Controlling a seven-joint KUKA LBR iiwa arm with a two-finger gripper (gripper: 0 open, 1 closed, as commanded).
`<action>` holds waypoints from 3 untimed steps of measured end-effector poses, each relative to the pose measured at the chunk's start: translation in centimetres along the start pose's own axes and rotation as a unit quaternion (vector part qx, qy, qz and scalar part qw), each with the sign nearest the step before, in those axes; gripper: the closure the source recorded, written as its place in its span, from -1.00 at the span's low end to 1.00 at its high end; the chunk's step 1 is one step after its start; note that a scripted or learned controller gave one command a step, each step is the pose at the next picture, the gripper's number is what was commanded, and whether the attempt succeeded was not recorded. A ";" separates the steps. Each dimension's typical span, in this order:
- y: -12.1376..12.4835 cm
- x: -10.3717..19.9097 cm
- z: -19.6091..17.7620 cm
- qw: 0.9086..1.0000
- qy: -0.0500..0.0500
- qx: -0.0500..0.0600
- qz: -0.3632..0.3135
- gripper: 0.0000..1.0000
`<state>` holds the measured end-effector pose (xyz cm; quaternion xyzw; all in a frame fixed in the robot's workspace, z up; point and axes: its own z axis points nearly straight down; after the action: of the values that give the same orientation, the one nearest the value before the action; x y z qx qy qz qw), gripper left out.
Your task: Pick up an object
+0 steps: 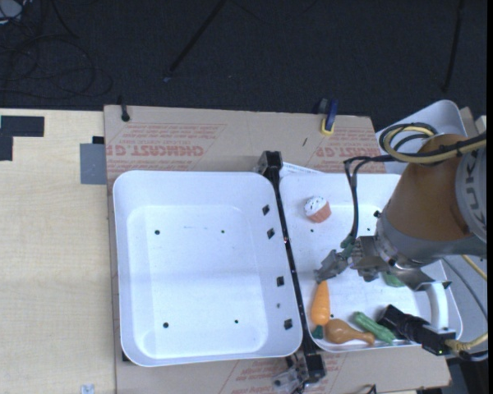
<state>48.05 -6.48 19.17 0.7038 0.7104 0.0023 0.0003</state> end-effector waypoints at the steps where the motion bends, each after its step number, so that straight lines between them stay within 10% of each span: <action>1: 6.0 8.2 0.5 1.000 0.000 0.002 0.000 -1.00; 2: 5.6 7.6 -0.4 1.000 -0.001 0.006 0.004 1.00; 3: 7.1 16.6 -3.0 1.000 0.000 0.002 0.000 1.00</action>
<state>54.99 10.14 22.25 0.7041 0.7101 0.0009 -0.0012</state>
